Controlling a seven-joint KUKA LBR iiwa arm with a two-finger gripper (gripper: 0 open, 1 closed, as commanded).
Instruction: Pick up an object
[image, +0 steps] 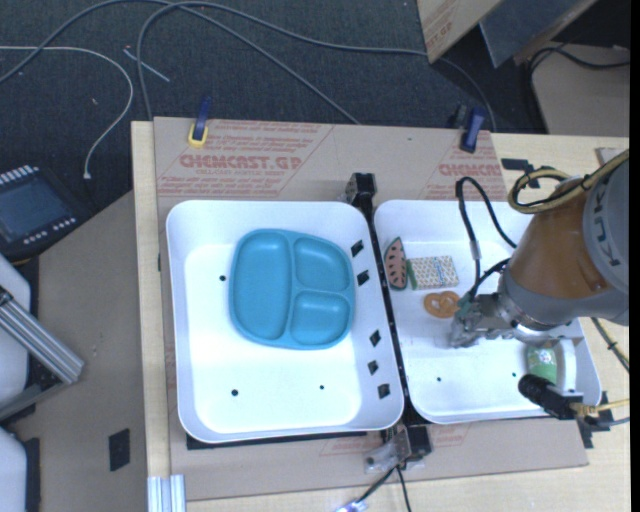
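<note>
Bins number two, a left bin (205, 340) and a right bin (470, 392), both shallow and white, side by side on the tabletop. Loose things number five: one blue plate (292, 288), one watermelon slice (398, 263), one speckled packet (433, 271), one pretzel (441, 303) and one green-and-white item (543, 358). The packet, a small pale rectangle dotted with colour, lies in the right bin's upper part. The watermelon slice, red with dark seeds and a green rind, sits just beside the packet toward the view's left. The pretzel, small, round and brown, lies just below the packet. The plate, with three compartments, rests well apart from the packet, across the dividing wall in the left bin. The green-and-white item lies below and to the right of the packet, partly hidden by the arm (560, 262). The tool (468, 330) is low over the bin floor, below and slightly right of the packet, just beside the pretzel; whether it is released or clenched cannot be told, and nothing is seen held in it.
</note>
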